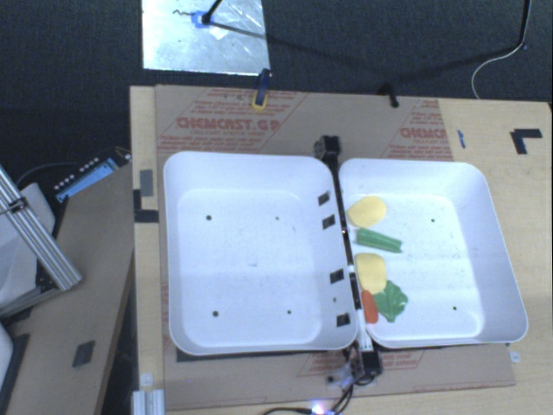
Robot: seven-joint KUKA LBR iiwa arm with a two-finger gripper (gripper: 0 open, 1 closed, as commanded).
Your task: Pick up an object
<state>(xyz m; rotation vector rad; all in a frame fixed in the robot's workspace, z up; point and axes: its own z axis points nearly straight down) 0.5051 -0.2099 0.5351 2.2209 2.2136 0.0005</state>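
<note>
Five small objects lie in the right bin (484, 232), all gathered along its left wall, close to the seam where the two bins meet. Farthest from the camera is a rounded yellow piece (367, 210). Just below it lies a long green piece (378, 240), set at a slant with its right end lower. Next comes a second yellow piece (371, 271), taller than it is wide and close against the wall. At the near end of the row an orange-red piece (370, 307) stands lengthwise by the wall, and a ruffled green piece (391, 301) touches it on the right and reaches up to the lower edge of the second yellow piece. Whether the claw is released or clenched I cannot tell.

The rest of the right bin's floor is bare white with a few dark dots. The left bin (251, 258) shows the same white floor and dots. Small black clips (328, 223) sit along the seam between the bins.

Both bins rest on a brown cardboard sheet (233, 119) with red lettering, which lies on a pale wooden bench (78, 318). Beyond the cardboard, on the dark floor, lies a shiny metal plate (203, 24). A yellow and blue clip (260, 96) sits at the cardboard's far edge. At the left edge stands a slanted aluminium rail (34, 240), with a blue device (86, 175) near it
</note>
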